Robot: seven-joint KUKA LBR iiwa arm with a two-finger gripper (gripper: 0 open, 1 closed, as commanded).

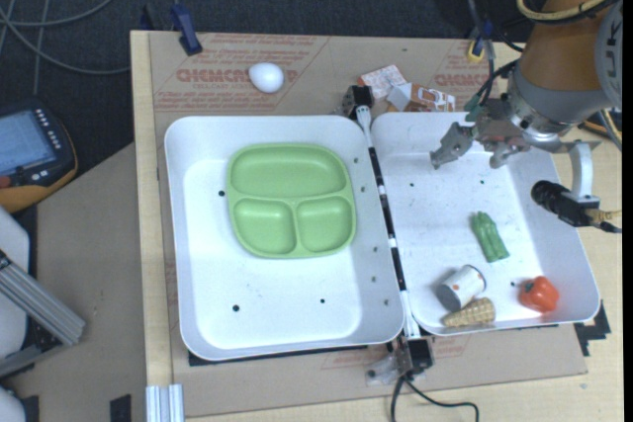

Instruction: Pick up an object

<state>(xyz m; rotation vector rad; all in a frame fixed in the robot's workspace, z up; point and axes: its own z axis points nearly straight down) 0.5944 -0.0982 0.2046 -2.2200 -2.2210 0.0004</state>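
**End effector above right bin, nothing between fingers**

Arm (569,35): grey body, glossy orange band above the wrist, reaching in from the right. End effector (473,145) hangs over the upper part of the right bin (425,212); its two grey metal fingers look spread, one angled left toward the bin's middle, and they pinch nothing.

Right bin: shallow white plastic with rounded corners, floor speckled with small dark dots. Contents all lie in its lower half, well apart from the end effector:
- green object (489,235), elongated and ridged, pickle-like, lying at a slant near the centre.
- small cylinder (461,286), white and grey with a red mark, tipped on its side.
- ice-cream cone (470,314), tan with a waffle texture, just below the cylinder, close to or touching it.
- red-orange object (539,293), rounded, tomato-like, by the lower right wall.

Left bin (198,242): same white plastic; holds a matte pale green divided plate (292,198), one large compartment above two smaller ones.

Counter (158,114): brown cardboard with red print. A smooth white egg shape (265,76) rests on it beyond the left bin.
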